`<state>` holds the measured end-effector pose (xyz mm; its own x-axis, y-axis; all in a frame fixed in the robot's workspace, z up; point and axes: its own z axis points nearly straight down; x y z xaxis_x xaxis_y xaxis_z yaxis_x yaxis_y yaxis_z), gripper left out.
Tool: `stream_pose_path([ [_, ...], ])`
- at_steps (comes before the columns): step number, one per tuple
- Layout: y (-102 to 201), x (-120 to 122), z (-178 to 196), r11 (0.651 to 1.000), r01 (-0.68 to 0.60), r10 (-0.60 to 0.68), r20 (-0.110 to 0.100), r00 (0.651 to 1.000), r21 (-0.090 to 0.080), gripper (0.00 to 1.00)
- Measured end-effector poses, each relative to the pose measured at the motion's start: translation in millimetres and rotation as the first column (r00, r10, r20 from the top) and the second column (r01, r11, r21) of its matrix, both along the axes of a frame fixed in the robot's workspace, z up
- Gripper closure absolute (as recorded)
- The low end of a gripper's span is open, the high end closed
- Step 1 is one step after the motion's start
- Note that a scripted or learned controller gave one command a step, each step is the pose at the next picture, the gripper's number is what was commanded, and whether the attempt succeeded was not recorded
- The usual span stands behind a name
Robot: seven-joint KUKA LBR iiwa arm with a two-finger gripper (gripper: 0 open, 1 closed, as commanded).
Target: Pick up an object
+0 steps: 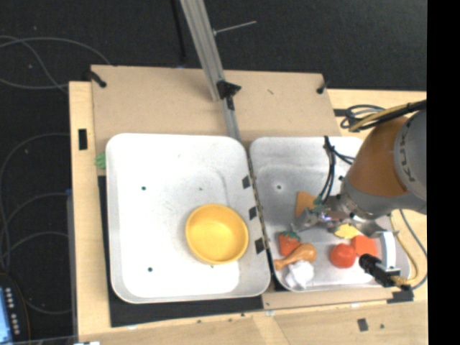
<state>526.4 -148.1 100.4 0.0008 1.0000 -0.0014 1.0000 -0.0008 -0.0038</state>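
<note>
My gripper [313, 218] hangs low over the middle of the right bin [287, 157], at the end of the grey arm with the orange band [377, 167]. Just left of and above it lies an orange wedge [305, 200], touching or nearly touching it. Below it sit a small orange-red carrot-like piece [289, 244], a tan drumstick [300, 254] and a crumpled white object [302, 273]. A red ball [343, 255], an orange-red block [365, 245] and a yellow piece [348, 231] lie to the lower right, partly under the wrist.
A yellow bowl [216, 233] stands in the left bin [158, 171], near the divider between the bins. A slanted metal rail [208, 49] rises behind the bins. Cables [359, 113] trail at the right back corner of the bench.
</note>
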Motion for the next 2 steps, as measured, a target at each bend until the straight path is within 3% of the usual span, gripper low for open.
stream_pose_path([
  [1, -0.5, 2.1, 13.7, 1.000, 0.006, -0.006, 0.008, 1.000, 0.001, 1.00],
  [2, 1.6, -5.3, 68.3, 1.000, 0.000, 0.000, 0.011, 1.000, 0.000, 1.00],
])
